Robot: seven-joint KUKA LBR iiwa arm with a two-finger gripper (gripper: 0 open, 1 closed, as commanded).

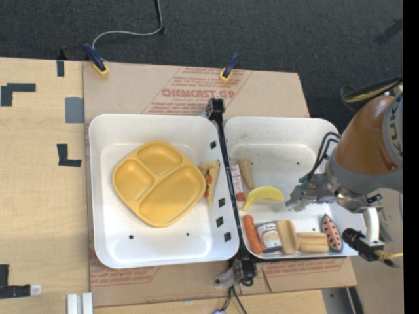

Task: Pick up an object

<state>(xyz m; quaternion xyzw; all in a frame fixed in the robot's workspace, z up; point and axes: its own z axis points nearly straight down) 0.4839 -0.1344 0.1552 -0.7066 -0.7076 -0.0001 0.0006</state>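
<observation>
Two bins (pixel 105 175). One yellow plate (pixel 158 183). One banana (pixel 263 195). One hot dog (pixel 253 233). One can (pixel 268 236). One bread roll (pixel 305 241). One watermelon slice (pixel 331 232). Two clamps (pixel 95 58).

The arm (pixel 366 146) is reaching in from the right, its orange band lying over the right bin's (pixel 275 128) right edge. The wrist is angling down and leftward, and the gripper (pixel 300 198) is hanging low inside that bin, toward its right half, fingertips pointing left.
</observation>
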